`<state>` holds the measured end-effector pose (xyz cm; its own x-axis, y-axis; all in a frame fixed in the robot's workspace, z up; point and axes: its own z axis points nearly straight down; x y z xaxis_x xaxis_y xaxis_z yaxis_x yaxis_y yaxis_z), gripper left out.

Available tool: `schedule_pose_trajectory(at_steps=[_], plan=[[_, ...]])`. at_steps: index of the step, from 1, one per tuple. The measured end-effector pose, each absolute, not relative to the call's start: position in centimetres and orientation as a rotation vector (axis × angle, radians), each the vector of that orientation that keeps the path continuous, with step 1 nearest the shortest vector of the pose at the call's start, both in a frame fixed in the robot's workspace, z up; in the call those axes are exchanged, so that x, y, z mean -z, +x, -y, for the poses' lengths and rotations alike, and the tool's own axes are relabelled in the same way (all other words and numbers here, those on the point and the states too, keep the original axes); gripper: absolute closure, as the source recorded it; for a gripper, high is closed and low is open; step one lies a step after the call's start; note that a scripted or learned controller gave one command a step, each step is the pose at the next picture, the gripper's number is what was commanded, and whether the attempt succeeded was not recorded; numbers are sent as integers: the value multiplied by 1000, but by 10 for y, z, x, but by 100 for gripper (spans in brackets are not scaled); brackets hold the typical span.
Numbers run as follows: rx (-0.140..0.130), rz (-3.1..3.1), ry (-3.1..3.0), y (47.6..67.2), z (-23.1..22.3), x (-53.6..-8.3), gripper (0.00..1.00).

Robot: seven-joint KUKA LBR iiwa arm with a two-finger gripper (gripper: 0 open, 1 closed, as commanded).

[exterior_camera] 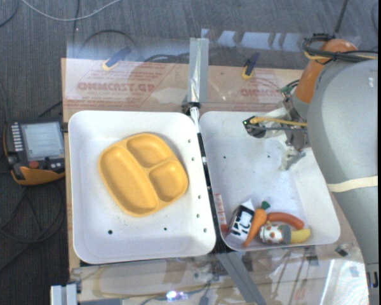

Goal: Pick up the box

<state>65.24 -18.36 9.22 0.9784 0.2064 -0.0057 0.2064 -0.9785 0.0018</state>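
Note:
The box [242,221] is small, black and white, and lies tilted near the front edge of the right bin [241,170]. A toy carrot [256,222] rests against its right side. My gripper [292,155] hangs over the far right part of the same bin, well behind the box and to its right. Nothing is visible in the gripper, and the big grey arm [346,126] hides the bin's right edge.
A red sausage [284,219], a yellow banana [298,235] and a small figure-like toy [273,234] crowd beside the carrot. A yellow divided plate [143,173] fills the middle of the left bin [89,227]. The bins' rims meet at a ridge [205,170].

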Motion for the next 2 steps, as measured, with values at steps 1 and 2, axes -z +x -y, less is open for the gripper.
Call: schedule_pose_trajectory(at_steps=[1, 2], plan=[[17, -332, 3119, 651, 184, -101, 100], [18, -333, 3119, 652, 183, -101, 0]])
